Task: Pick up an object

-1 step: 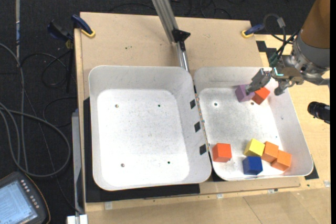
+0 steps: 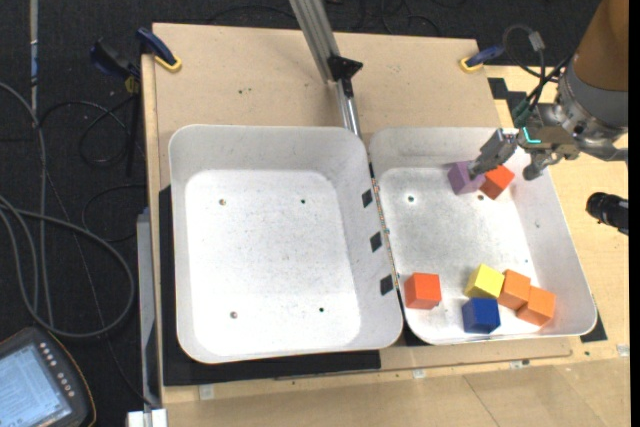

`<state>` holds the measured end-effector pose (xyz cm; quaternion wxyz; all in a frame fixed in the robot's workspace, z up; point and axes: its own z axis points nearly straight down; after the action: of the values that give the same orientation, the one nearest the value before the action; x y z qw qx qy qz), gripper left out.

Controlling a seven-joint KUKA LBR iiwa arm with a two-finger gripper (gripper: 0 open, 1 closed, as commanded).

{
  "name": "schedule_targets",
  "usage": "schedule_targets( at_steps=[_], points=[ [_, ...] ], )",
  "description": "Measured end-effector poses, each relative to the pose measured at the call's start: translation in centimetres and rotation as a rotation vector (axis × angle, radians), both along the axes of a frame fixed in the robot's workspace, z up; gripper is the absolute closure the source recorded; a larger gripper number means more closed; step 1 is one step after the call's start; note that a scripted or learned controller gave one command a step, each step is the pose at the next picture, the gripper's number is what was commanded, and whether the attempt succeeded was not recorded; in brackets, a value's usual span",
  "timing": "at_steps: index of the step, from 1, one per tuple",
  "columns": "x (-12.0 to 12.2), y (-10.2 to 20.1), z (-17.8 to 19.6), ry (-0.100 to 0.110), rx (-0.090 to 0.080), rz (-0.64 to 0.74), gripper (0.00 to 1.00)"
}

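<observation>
In the far part of the right shallow white plastic bin point(image 2: 560, 245), the grey two-finger gripper point(image 2: 516, 155) hangs low by the bin's far right wall, its dark fingers spread apart, with a small orange-red cube point(image 2: 497, 181) just below the near finger and a small purple block point(image 2: 462, 178) touching that cube's left side. Nothing sits between the fingers. Near the bin's front edge lie an orange cube point(image 2: 423, 289), a yellow cube point(image 2: 486, 281), a blue cube point(image 2: 481, 315) and two light orange blocks point(image 2: 527, 296), while the left white bin point(image 2: 190, 165) lies alongside.
</observation>
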<state>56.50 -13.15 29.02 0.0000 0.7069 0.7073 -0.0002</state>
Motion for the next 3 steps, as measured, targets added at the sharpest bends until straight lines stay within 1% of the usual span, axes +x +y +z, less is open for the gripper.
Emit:
schedule_targets(
  at_steps=[1,2,3],
  points=[
    [-0.8,0.5,-4.9,0.004,0.001,-0.001,0.00],
    [-1.7,0.8,-10.7,0.005,0.001,-0.001,0.00],
    [-1.5,0.7,-15.1,0.005,0.001,-0.002,0.00]
  ],
)
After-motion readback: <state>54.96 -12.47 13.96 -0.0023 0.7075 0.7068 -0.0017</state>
